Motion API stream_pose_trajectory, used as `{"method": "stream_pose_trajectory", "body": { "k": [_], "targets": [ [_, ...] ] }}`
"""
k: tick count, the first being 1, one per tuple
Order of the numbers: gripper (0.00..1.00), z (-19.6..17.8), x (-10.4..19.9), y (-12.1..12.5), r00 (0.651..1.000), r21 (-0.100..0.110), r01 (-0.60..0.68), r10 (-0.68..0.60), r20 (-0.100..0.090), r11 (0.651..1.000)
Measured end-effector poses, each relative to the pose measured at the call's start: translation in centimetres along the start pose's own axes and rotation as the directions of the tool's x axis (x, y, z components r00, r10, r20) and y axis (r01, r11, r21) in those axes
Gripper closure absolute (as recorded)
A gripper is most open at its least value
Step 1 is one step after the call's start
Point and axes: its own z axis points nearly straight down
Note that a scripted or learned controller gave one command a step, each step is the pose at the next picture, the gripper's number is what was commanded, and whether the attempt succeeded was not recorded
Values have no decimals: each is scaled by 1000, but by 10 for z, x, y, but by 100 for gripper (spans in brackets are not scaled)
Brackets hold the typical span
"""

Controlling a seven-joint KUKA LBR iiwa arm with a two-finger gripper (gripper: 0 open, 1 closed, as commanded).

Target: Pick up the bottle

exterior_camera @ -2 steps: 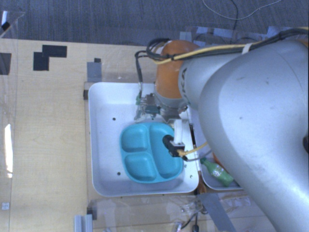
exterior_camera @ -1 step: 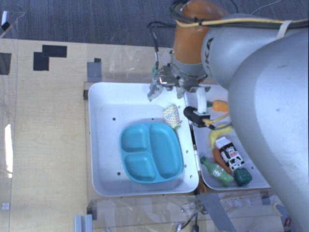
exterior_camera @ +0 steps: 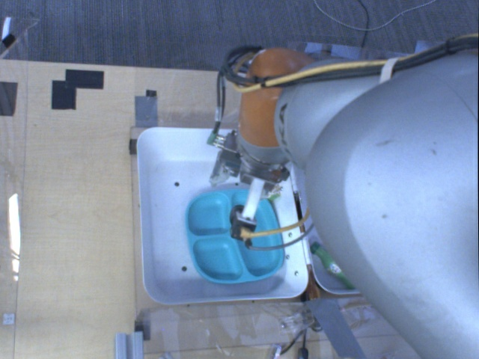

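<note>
Plastic, smooth and turquoise, makes up the divided plate (exterior_camera: 213,234) that lies in the left bin (exterior_camera: 161,200), its rounded ridges parting it into shallow compartments. The bin itself is a glossy white tray with soft corners and a few small dark dots on its floor; the plate sits toward its near right part, clear of the left wall. Over the plate's far right edge hangs the gripper (exterior_camera: 251,179), a block of dull metal under the orange band (exterior_camera: 262,103), and from this angle it cannot be told whether it is wide or narrow; nothing shows in its grasp. The arm (exterior_camera: 389,185), broad, matte grey and faintly scuffed, fills the right side and covers nearly all of the right bin (exterior_camera: 322,281), of which a sliver of white rim peeks out at the near edge. In that sliver lies a slim green shape, apparently the bottle (exterior_camera: 329,264), slanting from far left to near right and mostly hidden beneath the arm, well apart from the gripper. The bench (exterior_camera: 67,238) is pale wood with a fine grain, marked on the far left by patches of black tape (exterior_camera: 75,88). A small grey metal bracket (exterior_camera: 146,111) stands at the left bin's far left corner. Beyond lies ribbed grey carpet (exterior_camera: 150,13) with a thin looping cable (exterior_camera: 352,10).
</note>
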Motion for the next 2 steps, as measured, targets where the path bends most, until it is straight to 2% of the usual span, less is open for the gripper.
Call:
{"method": "stream_pose_trajectory", "body": {
  "k": [1,2],
  "targets": [
    [0,58,29,-56,986,-17,-164,163,-13,986],
    [100,45,27,-51,986,-23,-165,165,-14,986]
  ]
}}
